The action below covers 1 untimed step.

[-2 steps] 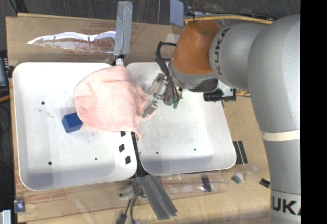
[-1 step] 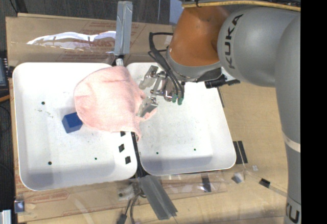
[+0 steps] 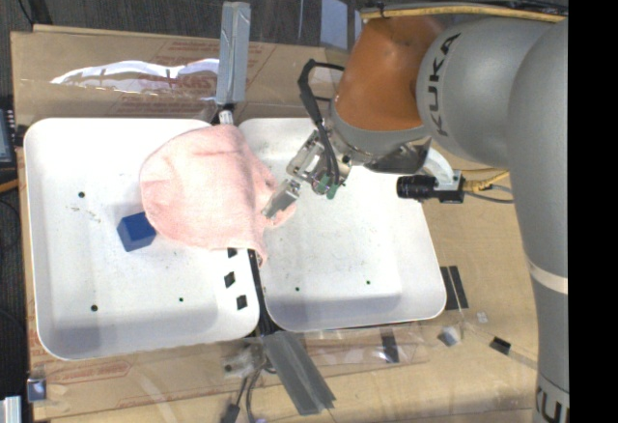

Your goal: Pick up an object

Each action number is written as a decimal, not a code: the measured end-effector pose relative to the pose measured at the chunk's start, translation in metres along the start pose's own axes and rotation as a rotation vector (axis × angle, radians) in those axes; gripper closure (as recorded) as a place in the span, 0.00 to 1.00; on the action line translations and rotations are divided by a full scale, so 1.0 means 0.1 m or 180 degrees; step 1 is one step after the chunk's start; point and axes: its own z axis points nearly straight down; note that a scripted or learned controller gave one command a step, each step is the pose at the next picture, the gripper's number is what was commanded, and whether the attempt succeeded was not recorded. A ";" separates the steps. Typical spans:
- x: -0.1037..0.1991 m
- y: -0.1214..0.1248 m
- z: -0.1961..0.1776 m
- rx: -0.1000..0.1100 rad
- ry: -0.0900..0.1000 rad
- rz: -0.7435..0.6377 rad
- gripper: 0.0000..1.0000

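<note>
I see a blue block (image 3: 136,231) in the left bin (image 3: 58,315), just left of the pink cloth (image 3: 205,184) draped over the divider. My end effector (image 3: 282,202) touches the cloth's right edge; I cannot tell its grip state.

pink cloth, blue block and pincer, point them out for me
pink cloth (image 3: 205,187): camera view, middle of the fabric
blue block (image 3: 137,231): camera view, its top face
pincer (image 3: 281,204): camera view, fingertips at the cloth's edge
</note>
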 end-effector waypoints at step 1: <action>-0.32 -0.26 0.54 0.0003 0.0005 0.0639 0.00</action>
